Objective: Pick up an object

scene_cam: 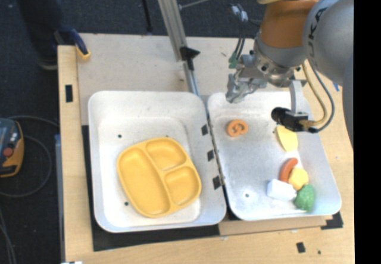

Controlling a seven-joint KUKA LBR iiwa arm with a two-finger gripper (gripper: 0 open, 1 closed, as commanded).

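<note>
Your hand [233,95] hangs over the right white bin's [256,200] far-left corner, just beyond the small orange ring [237,129]; grip state indeterminable.

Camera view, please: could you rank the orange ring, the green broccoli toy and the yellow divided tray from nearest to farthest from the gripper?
From the gripper:
1. Orange ring, just below it, right bin.
2. Green broccoli toy, right bin's near right corner.
3. Yellow divided tray, left bin; a close call with the broccoli.

One fixed camera above the bench [119,60] — slanted downward, both bins framed.
</note>
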